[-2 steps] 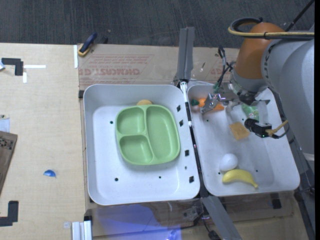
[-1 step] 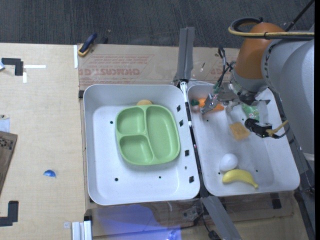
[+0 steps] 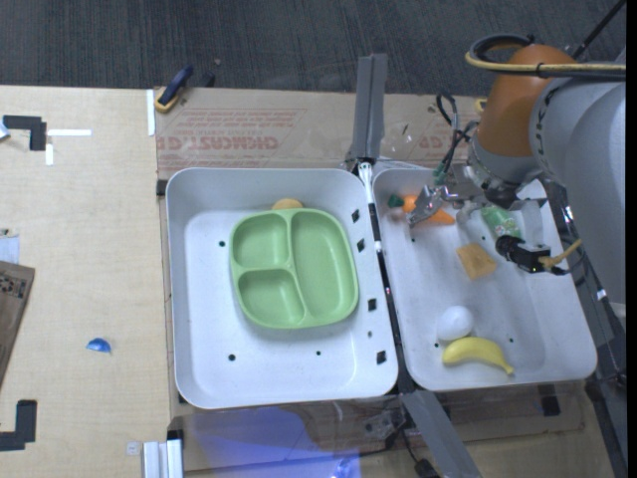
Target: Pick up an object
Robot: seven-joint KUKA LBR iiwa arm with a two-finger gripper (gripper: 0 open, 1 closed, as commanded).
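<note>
My gripper hangs low at the back left of the right bin, reaching in from the right. It sits right over an orange carrot-like piece, part of which it hides; whether it touches the piece is unclear. A small green and orange bit lies just left of it. Farther forward in the same bin are a tan wedge, a white ball and a yellow banana. A green object lies beside the wrist.
The left bin holds a green divided plate with a small yellow thing behind it. A metal divider rises between the bins at the back. Cables trail from the wrist over the right bin.
</note>
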